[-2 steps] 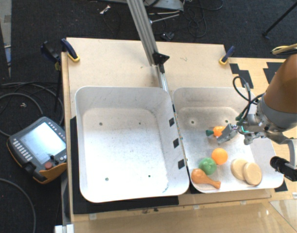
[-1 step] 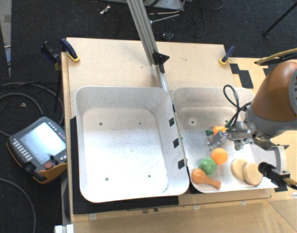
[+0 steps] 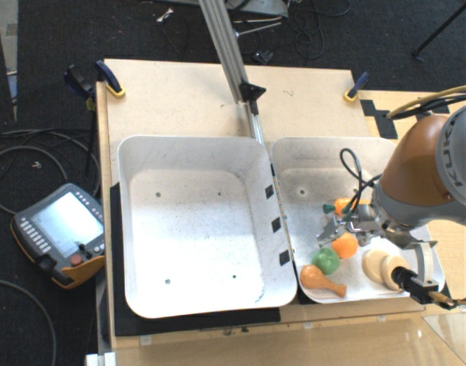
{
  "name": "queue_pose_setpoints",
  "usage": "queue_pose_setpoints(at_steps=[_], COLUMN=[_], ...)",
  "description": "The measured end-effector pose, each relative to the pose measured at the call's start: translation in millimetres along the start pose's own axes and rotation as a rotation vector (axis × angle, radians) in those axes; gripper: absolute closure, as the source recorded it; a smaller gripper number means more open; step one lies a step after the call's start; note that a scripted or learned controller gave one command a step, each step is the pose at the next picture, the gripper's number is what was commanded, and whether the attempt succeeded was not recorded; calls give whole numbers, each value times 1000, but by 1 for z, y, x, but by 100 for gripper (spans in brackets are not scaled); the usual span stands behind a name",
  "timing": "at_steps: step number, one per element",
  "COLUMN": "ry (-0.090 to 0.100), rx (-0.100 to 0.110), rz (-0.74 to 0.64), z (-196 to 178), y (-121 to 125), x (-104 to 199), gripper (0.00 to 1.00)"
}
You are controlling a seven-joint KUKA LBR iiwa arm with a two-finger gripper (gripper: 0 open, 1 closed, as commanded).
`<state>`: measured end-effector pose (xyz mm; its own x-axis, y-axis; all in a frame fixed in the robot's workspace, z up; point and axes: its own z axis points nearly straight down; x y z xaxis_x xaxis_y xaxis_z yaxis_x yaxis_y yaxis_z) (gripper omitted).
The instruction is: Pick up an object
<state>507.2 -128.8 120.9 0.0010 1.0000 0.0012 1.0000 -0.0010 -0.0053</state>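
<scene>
Found end effector [image 3: 333,227] low inside right bin [image 3: 309,170], just above orange ball [image 3: 345,245], presumably aligned for a grasp. Could not tell whether apart or together. Noted green ball [image 3: 326,261] just beside, tan gourd [image 3: 321,279] near; crowded by near wall, likely complicating clean pickup.

We see a grey arm [image 3: 460,137] with a wide, rounded orange band [image 3: 416,170], and a black cable [image 3: 352,166] looping above its silvery metal gripper [image 3: 330,226].
</scene>
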Motion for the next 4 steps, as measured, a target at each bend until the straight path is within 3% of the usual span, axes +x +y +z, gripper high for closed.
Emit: queue_pose_setpoints(at_steps=[1,2,3,4], ry=[-2,-1,-3,-2], rx=[-7,-8,-10,-10], rz=[0,-1,-3,-3], z=[26,15,-31,-78], y=[1,1,10,3], x=[0,0,-1,-2], gripper=[0,100,100,100])
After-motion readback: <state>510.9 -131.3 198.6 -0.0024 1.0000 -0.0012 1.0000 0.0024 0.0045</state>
